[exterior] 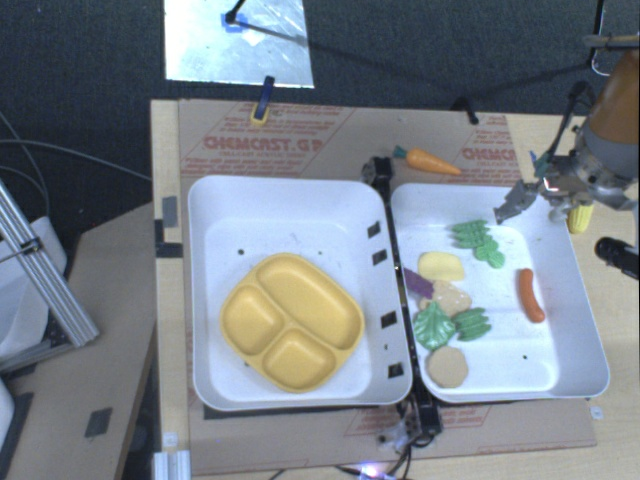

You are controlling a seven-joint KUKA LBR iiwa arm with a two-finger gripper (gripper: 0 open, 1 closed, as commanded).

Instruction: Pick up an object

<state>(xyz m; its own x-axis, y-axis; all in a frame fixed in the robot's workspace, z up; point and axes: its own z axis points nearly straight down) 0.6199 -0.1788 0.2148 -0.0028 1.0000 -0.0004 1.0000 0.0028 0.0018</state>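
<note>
Tool [515, 206] above right bin's [575, 268] far edge, open/closed state not discernible. Nearest target: green leafy toy [476, 240] just below it; probably light, rigid plastic, slippery; grip across narrow middle

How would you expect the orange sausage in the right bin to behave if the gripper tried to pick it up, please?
The sausage looks smooth and rounded, so it may roll or slip sideways. It appears to be a small toy, probably light and stiff. It lies apart from the other food, which should ease access.

The bench [330, 138] bears two white bins [290, 203] and a toy carrot [432, 161].
</note>
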